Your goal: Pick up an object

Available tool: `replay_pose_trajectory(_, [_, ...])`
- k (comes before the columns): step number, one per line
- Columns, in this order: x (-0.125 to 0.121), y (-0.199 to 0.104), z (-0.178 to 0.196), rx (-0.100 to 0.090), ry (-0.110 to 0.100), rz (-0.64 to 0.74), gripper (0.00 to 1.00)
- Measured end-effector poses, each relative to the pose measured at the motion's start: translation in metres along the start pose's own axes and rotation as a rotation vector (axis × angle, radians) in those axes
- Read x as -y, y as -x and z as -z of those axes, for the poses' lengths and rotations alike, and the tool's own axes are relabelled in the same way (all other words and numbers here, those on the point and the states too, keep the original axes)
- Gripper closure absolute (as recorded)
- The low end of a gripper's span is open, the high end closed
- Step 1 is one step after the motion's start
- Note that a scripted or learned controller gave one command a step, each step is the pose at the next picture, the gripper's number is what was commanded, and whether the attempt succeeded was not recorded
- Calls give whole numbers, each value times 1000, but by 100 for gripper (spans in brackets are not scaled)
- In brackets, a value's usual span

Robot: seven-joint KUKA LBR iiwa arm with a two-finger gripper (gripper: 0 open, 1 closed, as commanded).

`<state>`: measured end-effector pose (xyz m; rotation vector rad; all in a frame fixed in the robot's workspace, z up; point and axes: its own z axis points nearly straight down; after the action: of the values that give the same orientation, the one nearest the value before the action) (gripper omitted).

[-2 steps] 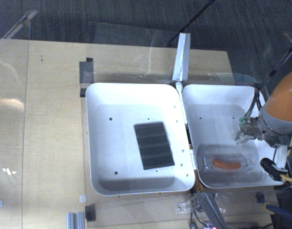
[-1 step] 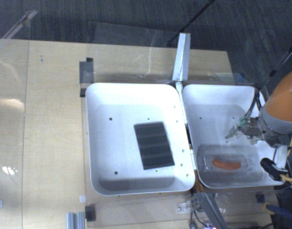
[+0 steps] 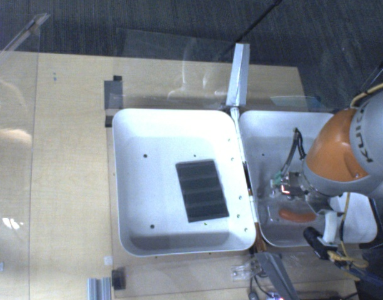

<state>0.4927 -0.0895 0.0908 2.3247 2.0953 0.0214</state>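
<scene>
Dark grey carpet lies behind a pale wooden desk [image 3: 60,186] that carries two shallow white plastic bins side by side, seen from above at a slant. Take the left white bin [image 3: 132,167] as the landmark: a flat, dark grey ribbed rectangular pad [image 3: 202,190] lies on its floor, a little right of the middle and turned slightly askew. Touching the left bin's right rim is the right white bin [image 3: 260,142], and a grey metal upright bar [image 3: 238,77] rises at the far end of the seam between the two. A small black bracket [image 3: 114,92] sits on the desk just beyond the left bin's far left corner, and another small black block [image 3: 118,279] sits near its front left corner.

Over the right bin hangs the grey arm with its orange band [image 3: 332,152], reaching in from the right. Its pincer [image 3: 290,189] is down low in that bin, well to the right of the landmark bin (black cables run along it), and whether it is spread or pressed together cannot be told from this angle. A small orange-red elongated object [image 3: 295,216] lies on the right bin's floor just in front of the pincer, apart from it as far as can be seen.
</scene>
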Motion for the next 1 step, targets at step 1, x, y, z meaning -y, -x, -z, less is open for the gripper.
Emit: replay_pose_trajectory(1, [-37, -9, -1, 2, -3, 187, 0])
